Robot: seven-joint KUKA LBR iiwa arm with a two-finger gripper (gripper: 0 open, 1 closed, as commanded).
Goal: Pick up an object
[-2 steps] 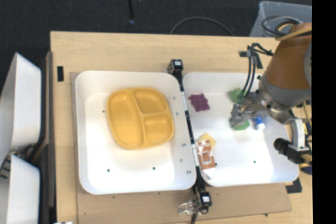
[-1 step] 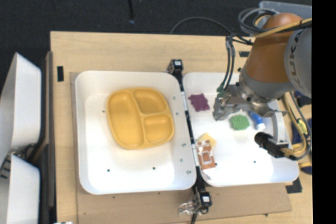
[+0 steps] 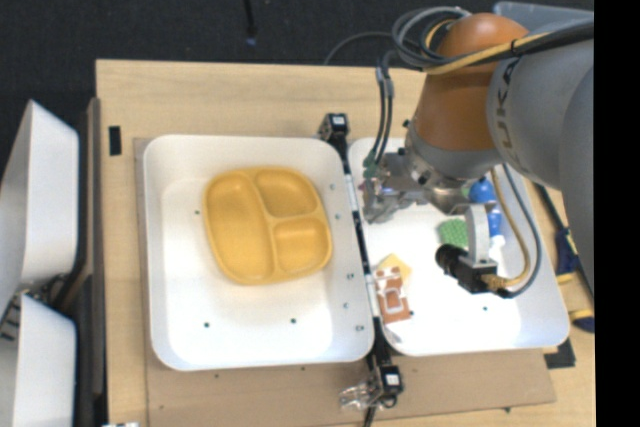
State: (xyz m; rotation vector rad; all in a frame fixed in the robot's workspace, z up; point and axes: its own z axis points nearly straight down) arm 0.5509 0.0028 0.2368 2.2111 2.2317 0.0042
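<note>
The arm [image 3: 470, 105] hangs over the right bin [image 3: 520, 325], and its gripper [image 3: 382, 200] points down near that bin's left wall at the far side. Just in front of the gripper lie a small yellow piece [image 3: 392, 267] and a red-and-white piece [image 3: 396, 300], both against the left wall. A green object [image 3: 455, 233] and a blue-and-white bottle [image 3: 486, 210] lie to the gripper's right, partly hidden by the arm. I see nothing between the fingers.
A yellow divided plate [image 3: 268, 221] lies in the left bin [image 3: 170, 315]. A black part with a cable [image 3: 468, 270] hangs from the arm over the right bin. The divider [image 3: 358, 245] between the bins runs just left of the gripper.
</note>
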